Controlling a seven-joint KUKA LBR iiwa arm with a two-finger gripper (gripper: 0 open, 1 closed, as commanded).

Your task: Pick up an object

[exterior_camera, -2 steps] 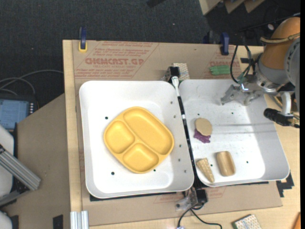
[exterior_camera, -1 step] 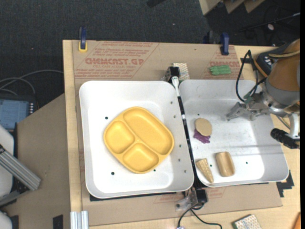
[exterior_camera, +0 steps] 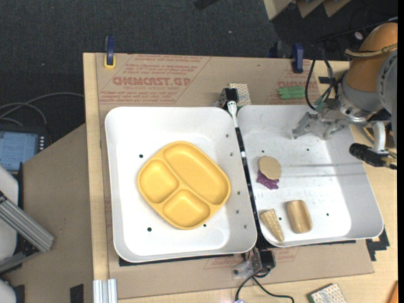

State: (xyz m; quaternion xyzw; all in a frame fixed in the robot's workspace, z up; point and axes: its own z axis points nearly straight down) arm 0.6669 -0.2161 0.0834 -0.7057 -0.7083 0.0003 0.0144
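Observation:
In the right bin [exterior_camera: 353, 188] lie a round tan disc [exterior_camera: 270, 166] resting on a small purple piece [exterior_camera: 268, 182], a tan cone-shaped piece [exterior_camera: 272, 224] and a brown bread-like roll [exterior_camera: 298, 215]. The cone and the roll sit near the bin's front edge. My gripper [exterior_camera: 314, 130] hangs over the back of the right bin, well behind and to the right of the disc. Its grey fingers [exterior_camera: 300, 129] stand spread, open, with nothing between them.
The left bin [exterior_camera: 123, 137] holds a yellow three-compartment plate [exterior_camera: 183, 184]. A black divider strip [exterior_camera: 243, 163] runs between the bins. A small green thing [exterior_camera: 291, 93] lies on the board behind the right bin. The arm comes in from the right edge.

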